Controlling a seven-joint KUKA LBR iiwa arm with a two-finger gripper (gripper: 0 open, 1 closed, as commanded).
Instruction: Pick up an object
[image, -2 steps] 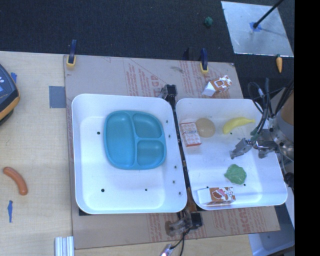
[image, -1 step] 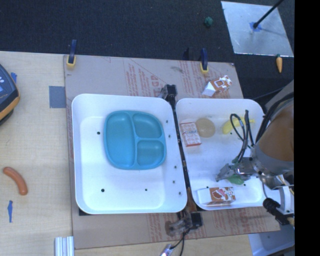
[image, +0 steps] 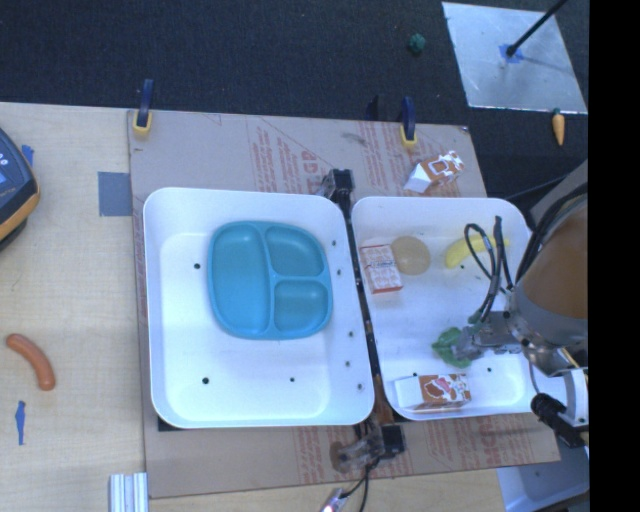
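Here the arm (image: 556, 285) reaches in from the right, low over the right bin (image: 400, 212). Its pincer (image: 470, 342) touches a green object (image: 447, 343). Whether it grips, I cannot tell.

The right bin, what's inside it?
The right bin holds a small red carton, a tan disc, a yellow piece, a green item, another carton. The arm covers its right side.

Gripper (image: 472, 342) sits low in the right bin (image: 395, 215), apparently touching a green object (image: 447, 343) (partly hidden).
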